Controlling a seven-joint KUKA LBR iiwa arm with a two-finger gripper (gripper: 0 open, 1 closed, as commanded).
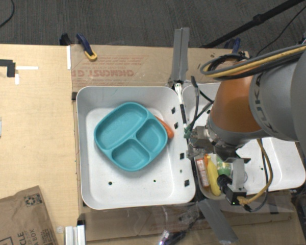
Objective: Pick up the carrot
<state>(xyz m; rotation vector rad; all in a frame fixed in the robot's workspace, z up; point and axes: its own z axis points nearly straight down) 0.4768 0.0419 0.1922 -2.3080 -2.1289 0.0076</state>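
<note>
The carrot (167, 129) is a small orange piece in the left bin (127, 193), showing at the right edge of a teal divided plate (130, 136) that hides most of it. My gripper (214, 168) hangs below the orange wrist band over the near left corner of the right bin (285, 180). It is to the right of the carrot, across the wall between the bins. The wrist body covers the gripper from above.
Under the gripper lie a yellow banana-like item (212, 175), a green item (225, 167) and a red item (200, 164). Cables trail from the wrist over the right bin. A metal post (180, 55) stands behind the bins.
</note>
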